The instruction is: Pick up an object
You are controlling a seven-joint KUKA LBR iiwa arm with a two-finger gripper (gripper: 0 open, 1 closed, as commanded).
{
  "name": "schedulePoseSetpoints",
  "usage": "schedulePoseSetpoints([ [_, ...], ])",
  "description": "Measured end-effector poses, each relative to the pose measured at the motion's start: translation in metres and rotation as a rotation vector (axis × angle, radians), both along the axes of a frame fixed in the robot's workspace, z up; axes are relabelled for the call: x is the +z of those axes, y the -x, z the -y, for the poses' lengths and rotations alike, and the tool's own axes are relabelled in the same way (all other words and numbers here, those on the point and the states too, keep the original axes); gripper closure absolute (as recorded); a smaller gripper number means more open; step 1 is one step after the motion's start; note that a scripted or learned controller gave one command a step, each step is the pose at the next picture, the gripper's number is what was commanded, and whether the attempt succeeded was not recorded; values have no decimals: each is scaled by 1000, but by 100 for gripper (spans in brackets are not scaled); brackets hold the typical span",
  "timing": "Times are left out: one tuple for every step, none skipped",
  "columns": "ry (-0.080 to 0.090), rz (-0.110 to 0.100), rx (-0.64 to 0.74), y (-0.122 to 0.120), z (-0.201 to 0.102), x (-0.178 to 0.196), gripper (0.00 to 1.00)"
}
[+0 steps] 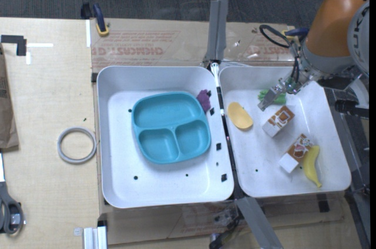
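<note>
You see the gripper low over a small green object at the right bin's back, though whether it grasps it you cannot tell.

You see only part of the purple object behind the blue tray's far right corner; the green item under the gripper stays unclear.

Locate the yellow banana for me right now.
The yellow banana lies in the right white bin, near its front right corner, beside a small brown-and-white carton.
</note>
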State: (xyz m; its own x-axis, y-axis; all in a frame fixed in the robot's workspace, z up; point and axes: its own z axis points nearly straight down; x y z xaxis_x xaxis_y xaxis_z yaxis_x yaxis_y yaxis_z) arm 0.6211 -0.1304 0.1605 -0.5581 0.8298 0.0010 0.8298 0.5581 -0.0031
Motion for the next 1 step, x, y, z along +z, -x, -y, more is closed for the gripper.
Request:
schedulePoseSetpoints([
  [-2, 0, 145, 15, -2, -72, 0],
])
